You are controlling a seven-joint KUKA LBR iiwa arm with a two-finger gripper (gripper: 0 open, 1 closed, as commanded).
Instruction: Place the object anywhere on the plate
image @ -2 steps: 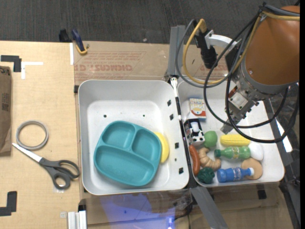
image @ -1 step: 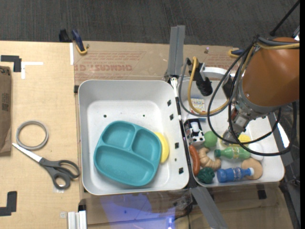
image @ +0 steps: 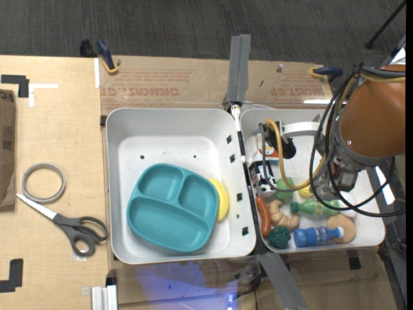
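The pincer [image: 263, 176] hung low in the right bin [image: 303, 163], close against that bin's left wall. From this slant it could not be told whether it was apart or together, and nothing could be made out in its grip. The arm [image: 377, 118] reached in from the right, with dark cables looping down beside it.

Just right of the pincer lay a yellow-green piece [image: 284, 185]. Below it, toward the bin's near edge, sat a cluster of small things:
- a red sausage [image: 262, 217] along the left wall
- a tan bun [image: 284, 216] touching the sausage
- a dark green lump [image: 279, 238] in the near corner
- a blue bottle [image: 316, 236] lying on its side beside the lump
- a green bottle [image: 314, 206] lying above the blue one
- a tan piece [image: 342, 225] at the blue bottle's right end

Which of these was the one to be moved could not be told.

The plate [image: 173, 206], teal with three compartments, lay in the left bin [image: 161, 134], toward its near right part. A yellow thing [image: 222, 199] showed at the plate's right edge, partly hidden by it.

On the worktop [image: 58, 121], left of the bins, scissors [image: 68, 223] lay near a tape roll [image: 43, 181].
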